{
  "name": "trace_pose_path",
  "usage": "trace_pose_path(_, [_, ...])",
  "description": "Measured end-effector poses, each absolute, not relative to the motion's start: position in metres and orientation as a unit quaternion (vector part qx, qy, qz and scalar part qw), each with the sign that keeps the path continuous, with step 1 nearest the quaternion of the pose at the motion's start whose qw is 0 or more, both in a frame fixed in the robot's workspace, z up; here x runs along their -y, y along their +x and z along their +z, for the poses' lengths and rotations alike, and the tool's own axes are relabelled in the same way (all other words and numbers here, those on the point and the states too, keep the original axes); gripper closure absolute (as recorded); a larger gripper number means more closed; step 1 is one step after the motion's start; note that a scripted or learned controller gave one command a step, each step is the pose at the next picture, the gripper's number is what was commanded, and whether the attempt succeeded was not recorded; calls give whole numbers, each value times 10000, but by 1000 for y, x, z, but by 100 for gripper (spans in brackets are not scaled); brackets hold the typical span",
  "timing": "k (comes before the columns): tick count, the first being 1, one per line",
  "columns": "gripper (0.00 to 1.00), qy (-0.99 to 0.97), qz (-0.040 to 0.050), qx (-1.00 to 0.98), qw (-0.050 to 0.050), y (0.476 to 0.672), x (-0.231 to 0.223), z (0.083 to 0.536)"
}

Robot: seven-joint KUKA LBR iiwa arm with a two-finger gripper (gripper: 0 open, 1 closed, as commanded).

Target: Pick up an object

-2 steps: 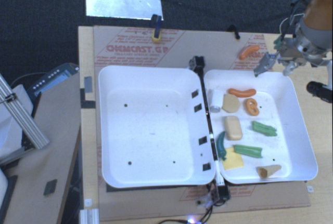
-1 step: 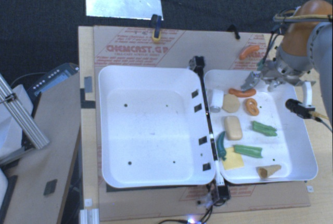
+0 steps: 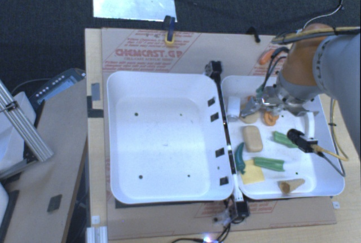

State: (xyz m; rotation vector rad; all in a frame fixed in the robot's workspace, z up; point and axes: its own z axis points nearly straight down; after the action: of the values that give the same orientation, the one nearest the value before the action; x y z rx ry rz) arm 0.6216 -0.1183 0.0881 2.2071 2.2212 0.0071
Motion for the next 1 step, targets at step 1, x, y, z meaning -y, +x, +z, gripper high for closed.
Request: trace_pose_path(1, [100, 7056, 46, -7085, 75, 625, 121, 102])
